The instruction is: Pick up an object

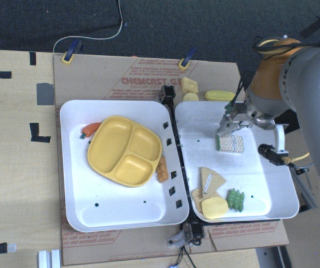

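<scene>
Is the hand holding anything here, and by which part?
Cannot be told. The hand sits right above the speckled sponge in the right bin, at its top edge.

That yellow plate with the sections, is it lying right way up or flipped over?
Right way up. The yellow plate lies in the left bin with its three hollow sections and their raised dividers facing the camera. The sections look empty.

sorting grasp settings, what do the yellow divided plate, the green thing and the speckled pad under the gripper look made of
Yellow divided plate: likely moulded plastic, smooth, with a soft sheen and rounded compartment walls.
Green thing: bumpy and matte, perhaps a rubbery or plastic toy vegetable; too small to tell.
Speckled pad: flat with a dotted surface, possibly a sponge or a scrub cloth.
</scene>
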Motion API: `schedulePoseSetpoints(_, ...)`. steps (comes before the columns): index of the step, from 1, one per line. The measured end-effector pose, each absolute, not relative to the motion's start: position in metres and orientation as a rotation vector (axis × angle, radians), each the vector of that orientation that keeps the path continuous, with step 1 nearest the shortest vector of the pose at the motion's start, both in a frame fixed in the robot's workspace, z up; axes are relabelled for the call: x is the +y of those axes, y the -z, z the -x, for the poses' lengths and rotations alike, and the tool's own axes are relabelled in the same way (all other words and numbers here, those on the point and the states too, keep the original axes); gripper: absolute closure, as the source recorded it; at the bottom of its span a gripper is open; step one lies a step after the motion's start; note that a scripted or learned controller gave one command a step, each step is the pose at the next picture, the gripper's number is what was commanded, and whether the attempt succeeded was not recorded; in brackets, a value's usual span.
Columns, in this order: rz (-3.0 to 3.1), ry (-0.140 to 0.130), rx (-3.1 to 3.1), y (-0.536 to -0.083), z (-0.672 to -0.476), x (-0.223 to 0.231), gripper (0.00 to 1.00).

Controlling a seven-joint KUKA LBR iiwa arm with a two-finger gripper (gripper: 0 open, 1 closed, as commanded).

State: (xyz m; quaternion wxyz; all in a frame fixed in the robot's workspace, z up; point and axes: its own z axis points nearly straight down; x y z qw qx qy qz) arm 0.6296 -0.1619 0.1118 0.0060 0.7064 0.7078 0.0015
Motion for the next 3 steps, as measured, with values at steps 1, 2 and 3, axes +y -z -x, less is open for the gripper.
schedulePoseSetpoints(1, -2.211, -0.002, 2.216, -0.111, -0.629, -0.162, 0.0)
schedulePoseSetpoints(2, -2.202, -0.01, 2.204, -0.093, -0.621, -0.159, 0.0)
schedulePoseSetpoints(3, -2.2, -0.009, 2.207, -0.094, -0.635, -0.113, 0.0)
